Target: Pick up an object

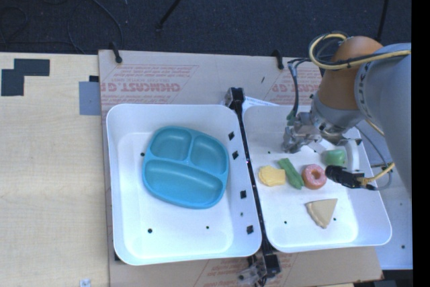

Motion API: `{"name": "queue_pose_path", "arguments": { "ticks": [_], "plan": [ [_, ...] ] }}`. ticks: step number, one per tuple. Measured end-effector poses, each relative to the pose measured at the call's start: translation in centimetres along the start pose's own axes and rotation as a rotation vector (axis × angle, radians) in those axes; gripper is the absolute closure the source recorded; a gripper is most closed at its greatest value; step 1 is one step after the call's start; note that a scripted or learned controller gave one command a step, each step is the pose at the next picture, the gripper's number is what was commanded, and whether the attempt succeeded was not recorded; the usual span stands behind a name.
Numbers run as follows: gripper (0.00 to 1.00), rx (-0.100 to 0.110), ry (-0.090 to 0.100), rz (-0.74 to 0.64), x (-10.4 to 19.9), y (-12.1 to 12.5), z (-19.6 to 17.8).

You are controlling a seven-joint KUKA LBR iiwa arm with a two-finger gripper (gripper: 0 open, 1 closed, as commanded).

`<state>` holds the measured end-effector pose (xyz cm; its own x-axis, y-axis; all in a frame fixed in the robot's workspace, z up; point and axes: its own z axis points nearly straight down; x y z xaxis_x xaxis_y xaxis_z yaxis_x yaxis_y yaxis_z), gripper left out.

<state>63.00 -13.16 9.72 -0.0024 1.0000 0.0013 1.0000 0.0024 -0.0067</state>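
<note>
The pick had not yet been made, as far as the view showed: nothing sat between the fingers of the gripper (pixel 293 142), and every piece of toy food lay on the floor of the right bin (pixel 366 228). The gripper hung low over that bin's back half, just behind the green bean (pixel 291 173). Its metal tip was small and partly blurred against the white, so I cannot tell whether the fingers were spread or pressed together. What remained, by my reading, was the whole of the grasp: descend onto one piece, close, and lift.

The candidates clustered around the green bean. A yellow piece (pixel 272 176) lay just beside it on the side toward the divider between the bins. A pink doughnut (pixel 314 176) lay just on its other side. A pale green piece (pixel 334 157) sat beyond the doughnut, near the arm. A tan wedge (pixel 323 212) lay apart from the bean, toward the bin's front edge.

The left bin (pixel 127 225) held a blue divided plate (pixel 185 167), with nothing visible in its three compartments.
</note>
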Motion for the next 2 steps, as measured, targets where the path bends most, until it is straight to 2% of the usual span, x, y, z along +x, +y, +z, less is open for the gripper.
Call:
{"name": "queue_pose_path", "arguments": {
  "ticks": [1,2],
  "plan": [
    [1.00,-0.009,-0.001,0.000,0.9,0.4,-5.4],
    [1.00,-0.007,-0.001,0.001,1.0,-0.3,-9.9]
  ]
}}
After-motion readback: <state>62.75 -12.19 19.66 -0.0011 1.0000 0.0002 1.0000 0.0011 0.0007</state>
